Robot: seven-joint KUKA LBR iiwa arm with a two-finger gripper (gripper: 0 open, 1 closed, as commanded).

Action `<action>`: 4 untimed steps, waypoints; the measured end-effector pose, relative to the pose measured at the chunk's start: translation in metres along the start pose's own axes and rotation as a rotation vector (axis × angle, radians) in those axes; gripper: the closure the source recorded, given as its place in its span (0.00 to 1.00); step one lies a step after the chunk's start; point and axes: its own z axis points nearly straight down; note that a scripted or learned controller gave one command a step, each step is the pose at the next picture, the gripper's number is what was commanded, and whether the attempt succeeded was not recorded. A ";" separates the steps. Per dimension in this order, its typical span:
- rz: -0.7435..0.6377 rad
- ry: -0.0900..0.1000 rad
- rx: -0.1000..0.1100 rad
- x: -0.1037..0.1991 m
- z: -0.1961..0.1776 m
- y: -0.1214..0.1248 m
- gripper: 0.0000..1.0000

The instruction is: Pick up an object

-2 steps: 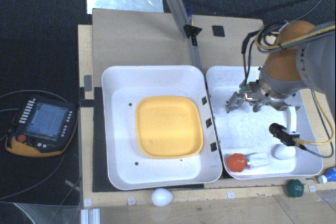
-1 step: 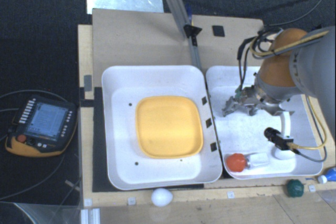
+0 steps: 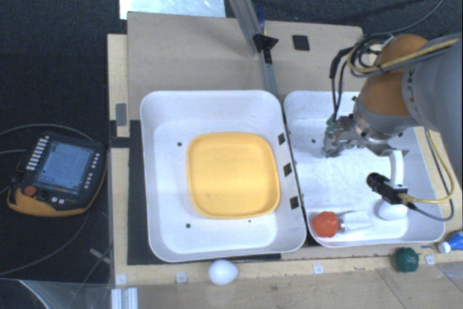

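Two white bins on a bench, seen from above at a slant. The left bin [image 3: 163,228] holds a yellow plate [image 3: 234,174], lying flat near its middle. In the right bin [image 3: 307,108], the arm [image 3: 405,94] reaches in from the right, and its gripper [image 3: 334,143] hangs low over bare floor in the upper left part. Whether the fingers are open or closed cannot be told; they appear as a small dark cluster, and nothing can be made out between them. Candidate objects lie along the near wall of the right bin: a red ball [image 3: 325,223] with a white piece [image 3: 356,221] just beside it, and a white rounded object [image 3: 393,211] further right. All sit well apart from the gripper. Outside the bins rest a white egg [image 3: 223,271] and a green ball [image 3: 406,259]. Judged progress: early; no object is lifted, and approach, grasp and lift all remain.
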 end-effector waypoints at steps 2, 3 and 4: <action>-0.001 0.000 -0.001 0.004 -0.106 -0.001 1.00; -0.001 0.000 -0.001 0.004 -0.157 0.000 1.00; -0.003 0.000 0.001 0.045 -0.154 -0.018 1.00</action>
